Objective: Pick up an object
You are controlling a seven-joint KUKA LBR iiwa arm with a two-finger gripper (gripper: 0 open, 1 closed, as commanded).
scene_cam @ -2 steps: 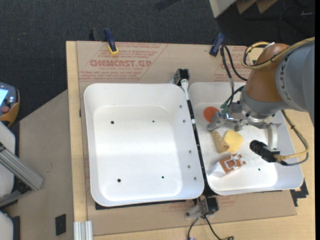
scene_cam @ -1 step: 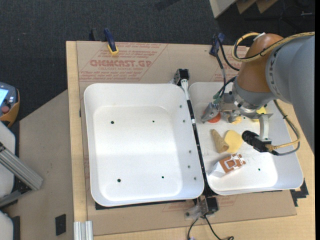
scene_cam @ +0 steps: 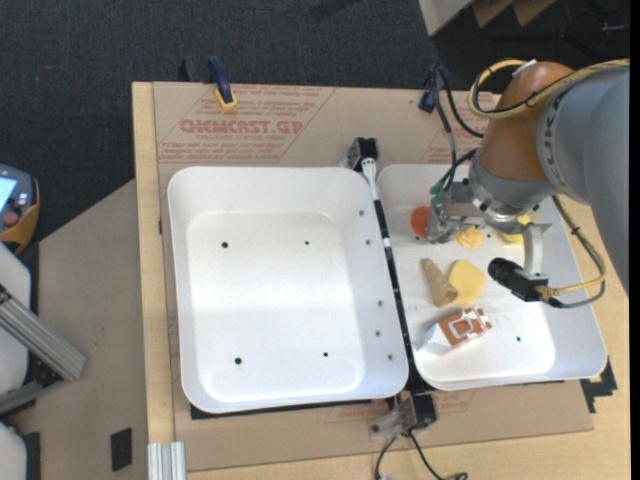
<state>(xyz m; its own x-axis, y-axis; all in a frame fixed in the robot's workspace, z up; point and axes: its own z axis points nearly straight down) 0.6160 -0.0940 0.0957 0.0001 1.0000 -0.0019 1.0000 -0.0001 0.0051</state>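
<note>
— Where is the gripper [scene_cam: 447,223]?
— Low over the far part of the right bin [scene_cam: 560,363]. I cannot tell whether it is released or clenched.
— What lies closest to it?
— A red object [scene_cam: 420,220] just to its left, and a small yellow piece [scene_cam: 468,236] just to its right, on the bin floor.
— And farther out?
— Nearer in the same bin, a tan cone [scene_cam: 436,281] touches a yellow lump [scene_cam: 467,280] on its right. An orange-and-white packet [scene_cam: 463,328] lies nearer still.
— The other container?
— The left bin [scene_cam: 270,288] sits alongside, its right wall against the right bin's left wall.
</note>
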